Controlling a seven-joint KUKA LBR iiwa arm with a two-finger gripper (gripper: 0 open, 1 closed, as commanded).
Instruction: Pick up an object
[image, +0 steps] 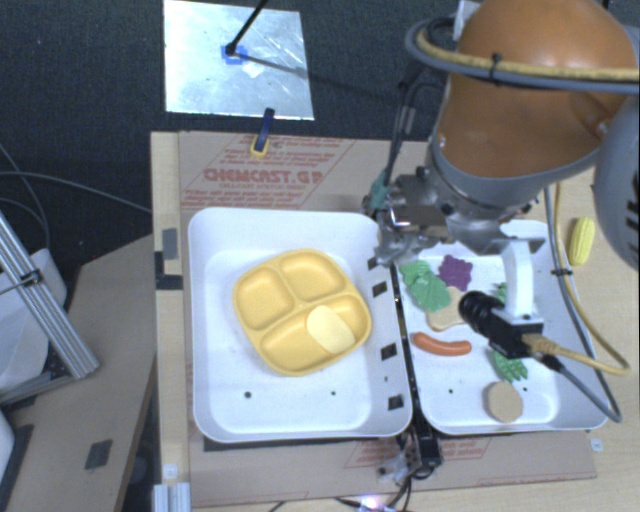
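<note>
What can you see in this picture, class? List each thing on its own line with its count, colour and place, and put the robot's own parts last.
bins: two, white, side by side on the bench
divided plate: one, yellow, in the left bin
pale oval piece: one, cream-yellow, in the plate's lower right compartment
leafy toy: one, green, upper left of the right bin
grape-like toy: one, purple, right bin, beside the green one
sausage toy: one, orange-red, middle of the right bin
round piece: one, tan, near edge of the right bin
corn-like toy: one, yellow, on the bench right of the bins
foil sheet: one, silver, behind the bins
arm: one, grey with orange, over the right bin
end effector: one, dark, at the bins' shared wall
</note>
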